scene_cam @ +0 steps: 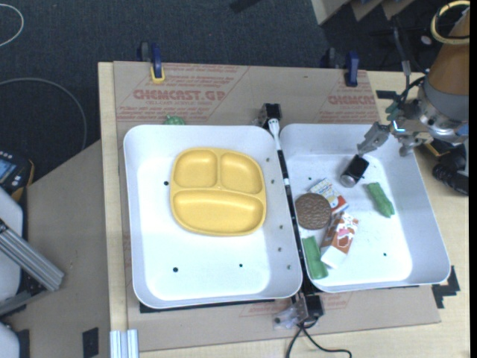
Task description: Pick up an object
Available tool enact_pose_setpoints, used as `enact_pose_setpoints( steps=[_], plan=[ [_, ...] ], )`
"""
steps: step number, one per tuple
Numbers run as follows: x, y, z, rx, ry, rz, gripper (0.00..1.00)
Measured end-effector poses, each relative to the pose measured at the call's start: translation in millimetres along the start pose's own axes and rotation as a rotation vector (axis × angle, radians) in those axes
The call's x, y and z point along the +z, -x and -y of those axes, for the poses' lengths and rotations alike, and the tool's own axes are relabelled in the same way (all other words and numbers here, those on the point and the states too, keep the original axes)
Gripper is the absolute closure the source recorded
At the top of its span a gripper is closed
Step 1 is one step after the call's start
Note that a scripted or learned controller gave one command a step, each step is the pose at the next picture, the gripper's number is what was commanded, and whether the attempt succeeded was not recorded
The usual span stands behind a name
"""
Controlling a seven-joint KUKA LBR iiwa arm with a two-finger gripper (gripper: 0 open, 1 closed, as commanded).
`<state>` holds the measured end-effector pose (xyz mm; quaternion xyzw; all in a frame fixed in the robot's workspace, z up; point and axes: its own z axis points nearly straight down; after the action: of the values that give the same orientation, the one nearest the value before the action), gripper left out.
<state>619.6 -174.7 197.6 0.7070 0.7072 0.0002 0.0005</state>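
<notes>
Gripper (356, 168) hangs near the right bin's (425, 222) far edge, finger state impossible to tell; approach step, needing descent onto the brown disc (314, 209)

The brown board (223, 88) under the bins bears red print: "CHEMCAST" followed by "G.P" reads at its upper left, beside a blue clamp (156, 60). The same red wording repeats at the board's upper right, near 470,165, partly cut off by the right bin (417, 222). The red-and-white packet (341, 233) in that bin carries print too small to read.
</notes>
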Motion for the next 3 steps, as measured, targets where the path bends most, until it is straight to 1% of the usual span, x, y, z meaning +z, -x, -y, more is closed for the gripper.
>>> enact_pose_setpoints(
  steps=[1, 2, 3],
  plan=[
    [115, -30, 32, 0.004, 0.003, -0.004, 0.00],
    [107, -81, 58, 0.002, 0.014, 0.005, 0.00],
    [107, -66, 93, 0.004, 0.017, 0.000, 0.00]
  ],
)
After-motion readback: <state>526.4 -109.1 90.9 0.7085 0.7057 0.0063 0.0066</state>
